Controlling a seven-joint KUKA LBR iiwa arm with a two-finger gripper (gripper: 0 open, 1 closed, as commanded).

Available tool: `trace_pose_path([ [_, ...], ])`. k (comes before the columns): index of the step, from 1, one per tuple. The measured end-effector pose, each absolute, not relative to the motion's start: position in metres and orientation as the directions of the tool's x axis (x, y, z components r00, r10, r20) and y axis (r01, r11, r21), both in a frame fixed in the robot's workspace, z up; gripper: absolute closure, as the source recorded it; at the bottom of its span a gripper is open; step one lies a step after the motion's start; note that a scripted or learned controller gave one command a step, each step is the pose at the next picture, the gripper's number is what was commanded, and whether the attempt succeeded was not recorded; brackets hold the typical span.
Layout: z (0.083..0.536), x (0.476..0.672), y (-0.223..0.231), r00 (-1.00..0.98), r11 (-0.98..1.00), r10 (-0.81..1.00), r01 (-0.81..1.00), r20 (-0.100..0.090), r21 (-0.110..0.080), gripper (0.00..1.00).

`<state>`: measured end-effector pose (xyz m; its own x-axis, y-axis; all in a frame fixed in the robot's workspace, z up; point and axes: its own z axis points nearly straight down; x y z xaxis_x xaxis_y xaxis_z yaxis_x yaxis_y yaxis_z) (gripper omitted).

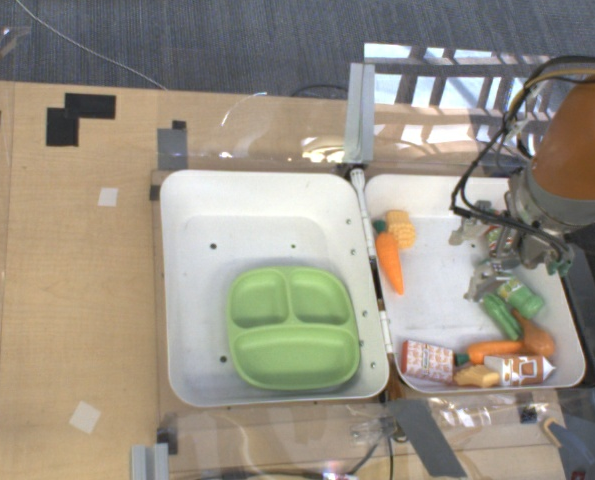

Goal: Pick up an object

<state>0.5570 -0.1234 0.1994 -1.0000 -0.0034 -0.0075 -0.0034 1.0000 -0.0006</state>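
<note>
A: What takes up the most room?
B: Two white bins side by side: the left bin (192, 213) carries a green divided plate (293, 327), the right bin (432, 268) holds the small toys.
A: And the arm?
B: The arm (575, 143) comes in from the right, its gripper (495, 268) low over the right bin, just above a green bottle (505, 310); whether the claw is spread or pinching I cannot tell.
A: The smaller things?
B: A carrot (390, 261) beside a corn cob (401, 229) near the divider; along the front wall a red-and-white packet (429, 360), a second carrot (495, 349), a small white bottle (525, 370) and a brown piece (538, 340) just beside the green bottle
</note>
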Motion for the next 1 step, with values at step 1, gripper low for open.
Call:
trace_pose_path([
  [1,0.0906,0.5671,-0.1768,-0.998,0.998,0.06,0.06,-0.019,-0.003,0.0],
])
